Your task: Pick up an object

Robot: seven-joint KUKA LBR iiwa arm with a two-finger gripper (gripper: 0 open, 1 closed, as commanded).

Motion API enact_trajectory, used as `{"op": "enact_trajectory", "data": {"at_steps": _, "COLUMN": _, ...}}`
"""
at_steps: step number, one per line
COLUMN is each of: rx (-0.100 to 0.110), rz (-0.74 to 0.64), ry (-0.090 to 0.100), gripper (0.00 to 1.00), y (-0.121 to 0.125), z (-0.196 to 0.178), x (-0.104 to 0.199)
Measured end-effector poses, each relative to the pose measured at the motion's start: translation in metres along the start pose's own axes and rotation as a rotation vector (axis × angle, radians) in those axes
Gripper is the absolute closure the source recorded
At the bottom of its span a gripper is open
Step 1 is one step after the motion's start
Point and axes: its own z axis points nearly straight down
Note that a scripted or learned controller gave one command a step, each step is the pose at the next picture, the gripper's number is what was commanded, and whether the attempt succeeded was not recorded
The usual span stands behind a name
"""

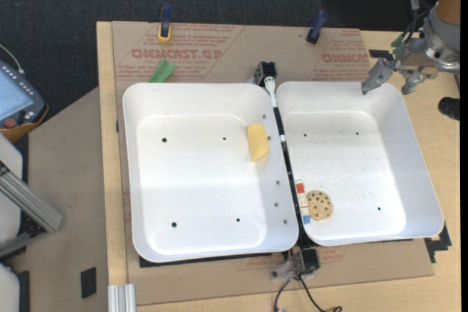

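Note:
A yellow wedge-shaped piece [257,142] lies in the left bin [146,106], close to its right wall. A round tan cookie with dark chips [319,205] rests in the right bin [409,150], near its front left corner. My gripper [389,80] hangs over the right bin's far right corner, well away from both objects. Its two grey fingers are spread apart with nothing between them.
A small red, white and blue strip [300,199] lies along the divider beside the cookie. Clamps [164,24] hold the brown board at the back. A green piece [161,72] sits on the board behind the left bin.

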Motion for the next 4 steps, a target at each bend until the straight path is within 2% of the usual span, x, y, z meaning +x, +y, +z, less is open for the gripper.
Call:
{"op": "enact_trajectory", "data": {"at_steps": 1, "rx": -0.004, "rz": -0.001, "ry": -0.002, "gripper": 1.0, "y": 0.001, "z": -0.011, "x": 0.0}}
{"op": "enact_trajectory", "data": {"at_steps": 2, "rx": -0.008, "rz": -0.002, "ry": -0.002, "gripper": 1.0, "y": -0.03, "z": -0.083, "x": 0.021}}
{"op": "enact_trajectory", "data": {"at_steps": 3, "rx": 0.003, "rz": -0.004, "ry": 0.002, "gripper": 1.0, "y": -0.036, "z": -0.064, "x": 0.058}}
{"op": "enact_trajectory", "data": {"at_steps": 4, "rx": -0.001, "rz": -0.01, "ry": 0.005, "gripper": 1.0, "y": -0.075, "z": -0.099, "x": 0.148}}
